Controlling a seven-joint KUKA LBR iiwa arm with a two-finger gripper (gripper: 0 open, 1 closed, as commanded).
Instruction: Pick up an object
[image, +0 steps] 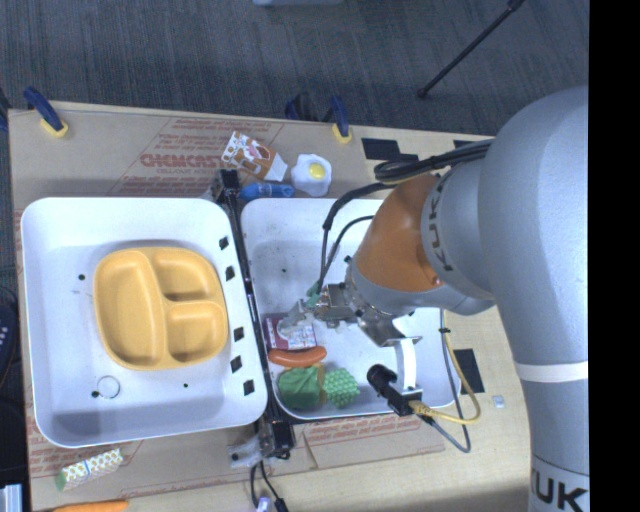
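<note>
Gripper (300, 322) hangs low in the right bin (262, 225), directly above the toy hot dog (297, 355) and green toy (318, 386); finger state unclear, nothing visibly lifted yet.

**Right bin crowded at its near end, far end lying open**

The arm (420, 250) is hanging over the right bin (262, 225), covering its middle. A hot dog (297, 355), a green toy (318, 387) and a dark red packet (277, 330) are crowding the near left corner. The left bin (50, 240) is offering bare floor around the yellow divided tray (160, 305).
</note>
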